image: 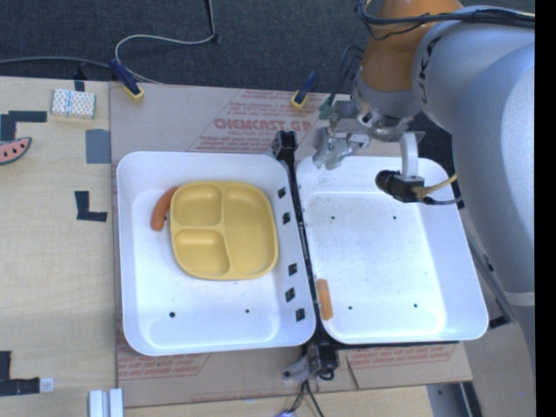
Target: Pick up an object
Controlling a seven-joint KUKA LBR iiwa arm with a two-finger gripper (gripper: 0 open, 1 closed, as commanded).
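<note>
In the left bin (139, 320) we see a yellow divided plate (223, 230), likely light, stiff and slick, best pinched at its rim, with an orange sausage-shaped piece (160, 209) touching its left edge. Another orange piece (324, 299) lies in the right bin (434, 320). Our gripper (334, 148) hovers above that bin's far edge; we cannot tell its state.

We see the arm (486, 85) as a thick, smooth grey casing with rounded, tube-like links. Just above the wrist sits a glossy orange band (408, 33), dome-shaped, with thin black cables looping around it. Below that orange band comes a light grey metal end effector (334, 155) of blocky plates. Beside the band's lower right, a black cylindrical fitting carries a yellowish cable
</note>
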